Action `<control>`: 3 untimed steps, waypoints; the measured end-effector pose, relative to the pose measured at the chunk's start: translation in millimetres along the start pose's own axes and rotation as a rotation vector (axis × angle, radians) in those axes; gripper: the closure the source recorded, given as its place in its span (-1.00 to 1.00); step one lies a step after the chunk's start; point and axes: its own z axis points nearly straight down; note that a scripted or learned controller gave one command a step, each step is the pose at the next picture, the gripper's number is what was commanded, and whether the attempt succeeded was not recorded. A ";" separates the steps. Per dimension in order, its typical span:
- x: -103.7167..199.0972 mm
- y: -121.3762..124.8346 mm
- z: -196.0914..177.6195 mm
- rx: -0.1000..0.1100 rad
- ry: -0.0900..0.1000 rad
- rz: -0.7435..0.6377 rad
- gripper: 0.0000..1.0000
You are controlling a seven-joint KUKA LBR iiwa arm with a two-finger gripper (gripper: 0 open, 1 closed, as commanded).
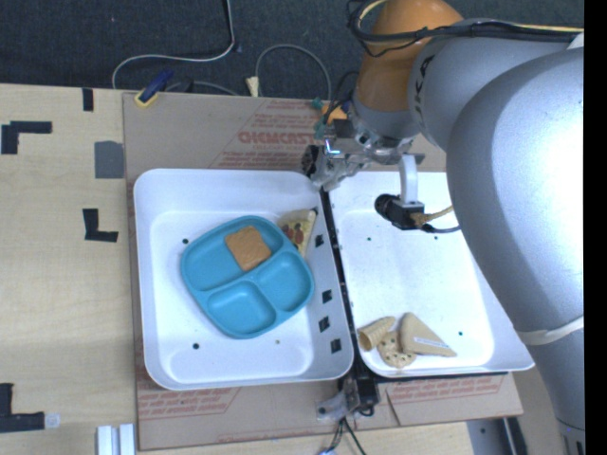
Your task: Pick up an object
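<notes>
- Two white bins (152,282) sat side by side;
- one blue tray (248,278), one brown square (248,247);
- two cones (408,337);
- one gripper (327,164); its state could not be told.

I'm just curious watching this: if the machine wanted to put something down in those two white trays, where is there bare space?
The right bin has a bare middle floor, between the arm's black part above and the cones at its near edge. In the left bin, the blue divided plate with its toast crowds the centre; bare strips remain along the left wall and near edge.

Bright even light, soft shadows, slightly grainy
</notes>
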 end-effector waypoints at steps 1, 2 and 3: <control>-49.1 -2.8 -57.2 0.002 -0.004 0.012 1.00; -129.9 -18.1 -120.2 0.001 -0.006 0.016 1.00; -63.1 -26.8 -52.1 0.014 -0.001 0.005 1.00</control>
